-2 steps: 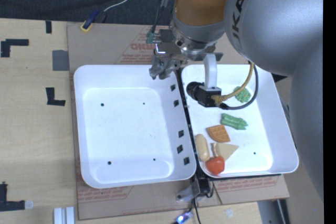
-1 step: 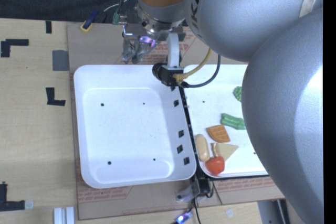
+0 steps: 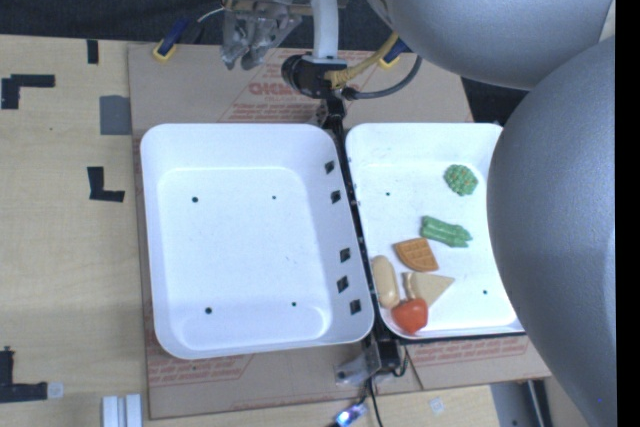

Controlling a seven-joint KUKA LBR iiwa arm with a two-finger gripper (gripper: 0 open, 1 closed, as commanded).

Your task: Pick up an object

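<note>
My gripper hangs high at the top of the camera view, above the far edge of the left bin, with nothing visible between its fingers. The right bin holds the objects: a green broccoli piece, a green bean pod, an orange cracker, a pale wedge, a beige peanut-shaped piece and a red tomato. All lie well away from the gripper, to its lower right.
The grey arm covers the upper right and the right bin's right side. Black cables hang by the seam between the bins. Both bins rest on a cardboard sheet over the wooden bench.
</note>
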